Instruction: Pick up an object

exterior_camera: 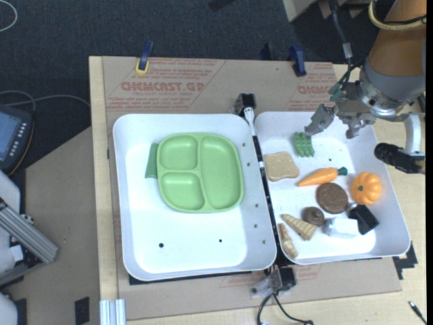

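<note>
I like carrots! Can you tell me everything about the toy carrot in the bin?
The toy carrot looks like smooth plastic, orange with a small green top at its right end. It lies flat in the right bin, pointed tip toward the slice of toast, stem toward the little pumpkin. A brown round piece sits just below it. Nothing grips it.

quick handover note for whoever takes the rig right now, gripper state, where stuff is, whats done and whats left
Gripper: open, holding nothing, hovering over the back of the right bin, just right of the green broccoli piece.
Right bin also holds the bread slice, carrot, orange pumpkin, brown round cookie, ice cream cone and a black and white item.
Left bin: green divided plate.
Done: nothing lifted.
Left: close on one object, probably the broccoli, and raise it.
</note>
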Controlling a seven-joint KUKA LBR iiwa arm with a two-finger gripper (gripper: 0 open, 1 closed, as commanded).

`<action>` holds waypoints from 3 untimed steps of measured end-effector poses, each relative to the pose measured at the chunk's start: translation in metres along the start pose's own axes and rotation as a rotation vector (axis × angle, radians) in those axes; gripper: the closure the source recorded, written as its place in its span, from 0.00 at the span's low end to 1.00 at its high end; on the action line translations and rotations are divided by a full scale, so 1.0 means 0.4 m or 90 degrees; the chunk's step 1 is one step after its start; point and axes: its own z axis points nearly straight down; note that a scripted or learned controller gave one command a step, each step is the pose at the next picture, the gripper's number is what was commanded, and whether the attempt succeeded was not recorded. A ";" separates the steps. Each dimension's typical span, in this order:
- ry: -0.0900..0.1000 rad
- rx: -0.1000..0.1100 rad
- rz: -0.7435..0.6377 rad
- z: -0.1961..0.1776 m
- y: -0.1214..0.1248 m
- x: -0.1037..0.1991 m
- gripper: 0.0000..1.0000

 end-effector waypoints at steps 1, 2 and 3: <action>-0.001 -0.009 -0.002 -0.020 0.005 0.001 0.00; -0.001 -0.006 -0.001 0.087 0.000 0.003 0.00; -0.001 -0.006 -0.001 0.195 0.003 0.015 0.00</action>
